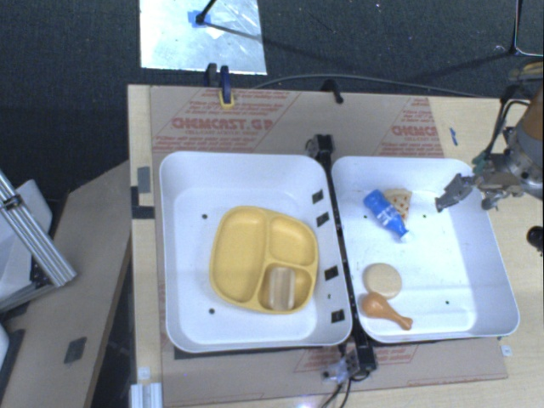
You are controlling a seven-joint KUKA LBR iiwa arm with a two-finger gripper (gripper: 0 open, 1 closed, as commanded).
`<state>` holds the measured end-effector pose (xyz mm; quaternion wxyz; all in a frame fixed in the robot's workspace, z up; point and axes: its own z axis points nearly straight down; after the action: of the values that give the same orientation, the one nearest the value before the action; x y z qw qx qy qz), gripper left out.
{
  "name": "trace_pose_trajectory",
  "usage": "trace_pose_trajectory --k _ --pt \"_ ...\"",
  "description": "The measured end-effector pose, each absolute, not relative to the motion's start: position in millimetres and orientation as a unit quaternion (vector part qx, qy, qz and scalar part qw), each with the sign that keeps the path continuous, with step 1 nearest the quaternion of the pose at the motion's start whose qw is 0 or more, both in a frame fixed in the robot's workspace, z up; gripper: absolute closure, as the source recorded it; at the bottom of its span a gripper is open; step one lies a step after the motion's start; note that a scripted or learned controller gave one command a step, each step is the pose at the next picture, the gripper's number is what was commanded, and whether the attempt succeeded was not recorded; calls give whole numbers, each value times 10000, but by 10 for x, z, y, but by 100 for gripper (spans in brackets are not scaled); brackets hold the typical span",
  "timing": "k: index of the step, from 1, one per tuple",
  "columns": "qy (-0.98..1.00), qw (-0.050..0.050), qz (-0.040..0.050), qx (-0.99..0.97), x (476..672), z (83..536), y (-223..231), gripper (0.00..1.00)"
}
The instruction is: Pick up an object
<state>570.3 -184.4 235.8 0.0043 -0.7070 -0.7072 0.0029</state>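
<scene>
Blue object lies loose in right bin, touching tan wedge; likely pick target, nearest gripper, which hangs over bin's far right corner, fingers spread, holding nothing. Drumstick sits nearer front.

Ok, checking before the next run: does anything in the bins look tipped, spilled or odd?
Nothing stands out. The yellow tray sits flat in the left bin; the blue object and orange piece lie loose in the right bin.

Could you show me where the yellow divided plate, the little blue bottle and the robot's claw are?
Yellow divided plastic plate (pixel 246 249): overhead camera view, its large left compartment.
Small blue plastic bottle (pixel 384 213): overhead camera view, mid-body.
Grey metal claw (pixel 455 192): overhead camera view, its tip.
</scene>
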Motion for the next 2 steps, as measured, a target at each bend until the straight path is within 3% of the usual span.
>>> trace_pose_trajectory --k 1,2 --pt "-7083 -8 -4 -7059 5728 2427 -1839 0" --pt "-7079 14 6 -7063 5706 1826 -1765 0"
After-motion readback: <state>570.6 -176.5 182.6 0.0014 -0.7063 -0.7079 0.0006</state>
